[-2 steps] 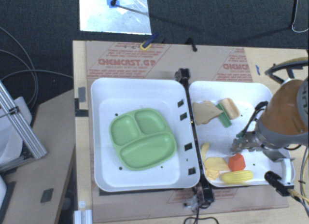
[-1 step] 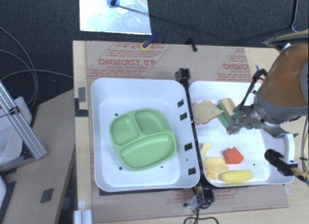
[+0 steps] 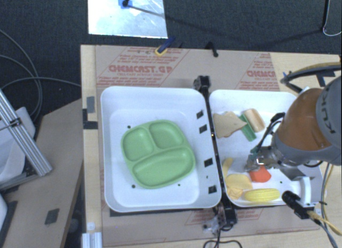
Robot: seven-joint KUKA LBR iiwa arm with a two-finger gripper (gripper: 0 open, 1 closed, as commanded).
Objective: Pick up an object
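The right bin [image 3: 278,98] holds several toy foods. A tan bread-like piece [image 3: 226,124] and a tan roll with a green strip [image 3: 251,122] lie at its back left. Along the front lie an orange item [image 3: 261,175], a yellow corn cob [image 3: 261,194] and pale yellow pieces [image 3: 238,180]. My gripper [image 3: 257,161] reaches down from the right and sits right above the orange item, at its back left edge. The wrist hides part of that item, and I see nothing lifted.
The left bin [image 3: 115,108] carries a green divided plate [image 3: 158,153]. A black divider [image 3: 209,134] runs between the bins. The grey and orange arm [image 3: 307,126] covers the right bin's right side. Cables trail over the bench's front edge [image 3: 304,209].
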